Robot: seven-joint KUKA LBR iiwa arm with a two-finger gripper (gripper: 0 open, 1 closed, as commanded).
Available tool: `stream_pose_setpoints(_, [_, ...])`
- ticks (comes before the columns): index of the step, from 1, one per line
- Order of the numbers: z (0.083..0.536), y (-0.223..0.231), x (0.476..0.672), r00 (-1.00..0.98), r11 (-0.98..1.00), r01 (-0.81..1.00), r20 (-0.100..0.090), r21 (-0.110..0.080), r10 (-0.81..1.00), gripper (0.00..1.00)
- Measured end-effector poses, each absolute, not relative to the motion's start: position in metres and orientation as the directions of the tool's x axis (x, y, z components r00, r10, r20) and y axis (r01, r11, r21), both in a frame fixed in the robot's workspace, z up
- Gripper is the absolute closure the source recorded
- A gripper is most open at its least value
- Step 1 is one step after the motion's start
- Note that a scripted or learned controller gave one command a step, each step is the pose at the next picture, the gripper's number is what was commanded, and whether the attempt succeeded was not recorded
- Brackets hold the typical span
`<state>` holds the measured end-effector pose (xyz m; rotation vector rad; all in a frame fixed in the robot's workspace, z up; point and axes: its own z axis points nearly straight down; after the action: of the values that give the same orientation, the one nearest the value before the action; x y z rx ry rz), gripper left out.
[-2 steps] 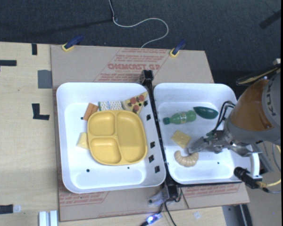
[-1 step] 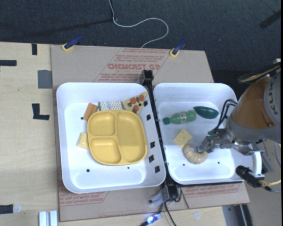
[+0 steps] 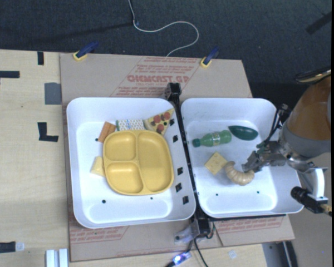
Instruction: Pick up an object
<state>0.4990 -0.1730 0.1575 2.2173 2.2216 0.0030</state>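
Right bin (image 3: 267, 202), centre-right of frame: green bottle (image 3: 212, 139), dark green oval piece (image 3: 244, 132), tan block (image 3: 216, 163), curved beige piece (image 3: 239, 176). Pincer (image 3: 253, 164) low at the beige piece's right end; grip state cannot be told. Left bin (image 3: 83, 204): yellow divided plate (image 3: 138, 162), small items along its upper edge.

Two shallow white bins sit side by side on a brown cardboard sheet (image 3: 156, 77) atop the bench. The left bin (image 3: 80, 149) carries a yellow divided plastic plate (image 3: 138, 162), with small flat pieces at its 12 and 9 o'clock. The right bin (image 3: 264, 196) carries a green plastic bottle (image 3: 212, 139), a dark green oval piece (image 3: 244, 132), a tan square block (image 3: 215, 163) and a curved beige piece (image 3: 239, 175). The end effector (image 3: 255, 163) hangs low at that curved piece's 2 o'clock, just beside it.
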Motion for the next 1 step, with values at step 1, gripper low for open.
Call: stream_pose_setpoints(1, [0.2206,-0.1741,0.4987,-0.002,0.002,1.0,-0.002,0.005,1.0,1.0])
